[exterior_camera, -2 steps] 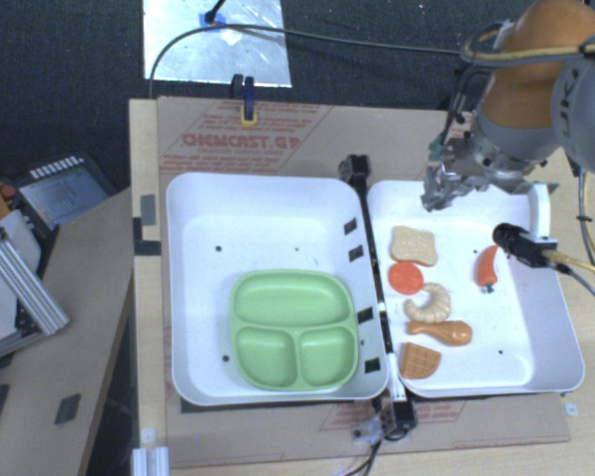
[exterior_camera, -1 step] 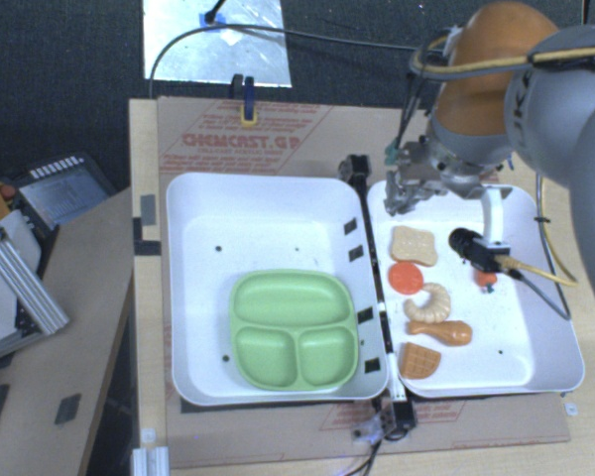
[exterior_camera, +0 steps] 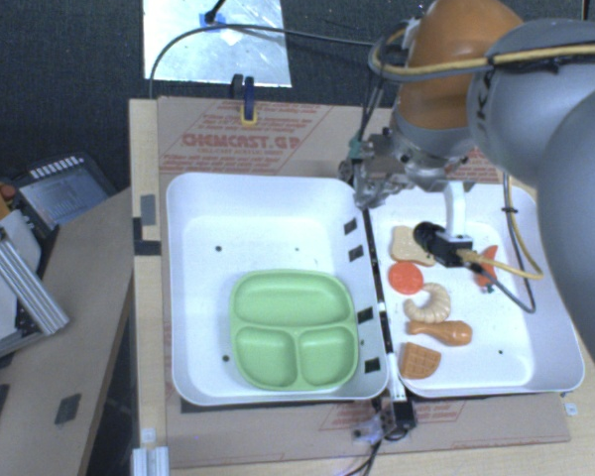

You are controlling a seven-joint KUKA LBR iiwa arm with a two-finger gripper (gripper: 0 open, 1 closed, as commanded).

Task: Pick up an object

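Several toy foods lie in the right bin (exterior_camera: 540, 350): a tan bread piece (exterior_camera: 407, 243), a red tomato slice (exterior_camera: 407, 278), a pale shrimp (exterior_camera: 432, 303), a brown drumstick (exterior_camera: 445, 332) and a waffle wedge (exterior_camera: 419, 361). A small orange-red piece (exterior_camera: 488, 263) lies further right. My gripper (exterior_camera: 369, 188) hangs low over the back left corner of the right bin, close to the divider between the bins. It is behind the bread piece and apart from it. Nothing is visibly held.
The left bin (exterior_camera: 193, 266) holds a green divided plate (exterior_camera: 294, 327) at its front right. The grey arm with its orange band covers the back right of the right bin. Cardboard lies under both bins.
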